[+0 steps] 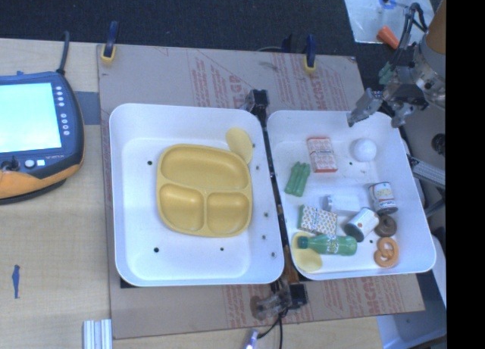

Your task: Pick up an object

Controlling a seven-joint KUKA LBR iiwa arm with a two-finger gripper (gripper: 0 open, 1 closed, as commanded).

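My gripper (376, 119) hangs over the far edge of the right bin (420, 264), open, with nothing between its fingers. Just below it in the bin lie a white ball (364, 149) and a red-and-white box (322, 154). Further toward the front are a green object (297, 179), a small can (383, 197), a patterned packet (318, 221), a green bottle (327, 245), a white-and-black cylinder (361, 223), a brown ring (386, 225) and a pretzel (386, 252).
The left bin (129, 257) holds a yellow divided plate (204, 188) and a small yellow piece (239, 143). A tablet-like pendant (34, 132) lies at the far left of the bench. Clamps (310, 52) stand along the back edge of the board.
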